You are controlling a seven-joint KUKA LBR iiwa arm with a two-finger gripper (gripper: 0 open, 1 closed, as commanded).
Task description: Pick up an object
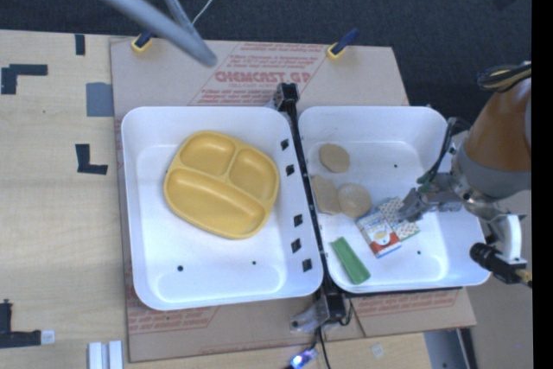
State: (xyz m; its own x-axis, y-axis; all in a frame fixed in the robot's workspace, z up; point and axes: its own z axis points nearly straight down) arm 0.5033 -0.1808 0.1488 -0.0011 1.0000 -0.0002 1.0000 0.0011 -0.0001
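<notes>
The gripper (413, 207), its grip impossible to judge from here, hovers at the small flat printed cardboard packet (388, 232), probably light, best pinched across its thin edges.

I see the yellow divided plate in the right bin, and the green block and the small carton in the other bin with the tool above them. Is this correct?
Not quite: the camera view shows the yellow divided plate in the left bin, not the right one. The green block and small carton lie in the right bin, with the tool at the carton's edge.
</notes>
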